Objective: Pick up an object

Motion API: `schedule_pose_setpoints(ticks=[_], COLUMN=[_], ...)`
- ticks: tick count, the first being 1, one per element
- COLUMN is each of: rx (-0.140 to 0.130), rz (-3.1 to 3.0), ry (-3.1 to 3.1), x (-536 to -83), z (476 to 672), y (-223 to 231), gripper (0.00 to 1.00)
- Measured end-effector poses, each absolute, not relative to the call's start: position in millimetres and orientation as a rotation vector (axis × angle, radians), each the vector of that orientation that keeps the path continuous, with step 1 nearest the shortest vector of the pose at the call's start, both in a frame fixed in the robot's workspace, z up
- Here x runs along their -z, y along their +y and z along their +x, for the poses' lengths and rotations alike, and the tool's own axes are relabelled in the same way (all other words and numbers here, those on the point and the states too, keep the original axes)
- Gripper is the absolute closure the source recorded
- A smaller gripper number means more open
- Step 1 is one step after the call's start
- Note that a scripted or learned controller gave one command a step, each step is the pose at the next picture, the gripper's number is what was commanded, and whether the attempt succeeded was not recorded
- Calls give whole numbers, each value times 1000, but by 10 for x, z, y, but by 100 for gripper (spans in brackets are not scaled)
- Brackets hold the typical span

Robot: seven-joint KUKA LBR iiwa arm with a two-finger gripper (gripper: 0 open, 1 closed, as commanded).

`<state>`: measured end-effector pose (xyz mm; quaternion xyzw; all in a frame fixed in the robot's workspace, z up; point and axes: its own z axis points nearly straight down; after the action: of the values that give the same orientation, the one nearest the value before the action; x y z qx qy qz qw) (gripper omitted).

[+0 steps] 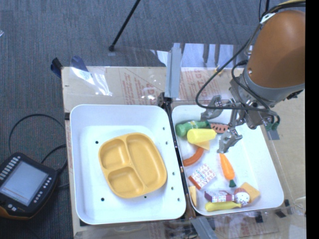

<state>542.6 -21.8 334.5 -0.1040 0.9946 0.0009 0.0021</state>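
Note:
My gripper (219, 129) hangs over the back of the right bin (261, 156), with its two fingers spread open and nothing held between them. One fingertip (227, 143) points down just above an orange carrot (227, 167). A yellow block (201, 135) and a green toy (184, 128) lie just left of the gripper. A small red-orange piece (219, 127) lies under the fingers, partly hidden. An orange sausage (193, 157), a red-and-white box (202, 177), a banana (222, 206) and a cheese wedge (250, 190) lie nearer the front.
The left bin (89, 128) holds a yellow divided plate (132, 164). A divider wall (174, 148) separates the two bins. A handheld control pendant (22, 183) sits on the floor at the left. Cables loop beside the wrist.

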Motion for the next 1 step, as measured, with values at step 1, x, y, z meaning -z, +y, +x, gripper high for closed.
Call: schedule_pose_setpoints(ticks=[1], rx=[-6], rz=[-214], ry=[3147], x=[-1925], z=[5473], y=[-589], gripper=[0])
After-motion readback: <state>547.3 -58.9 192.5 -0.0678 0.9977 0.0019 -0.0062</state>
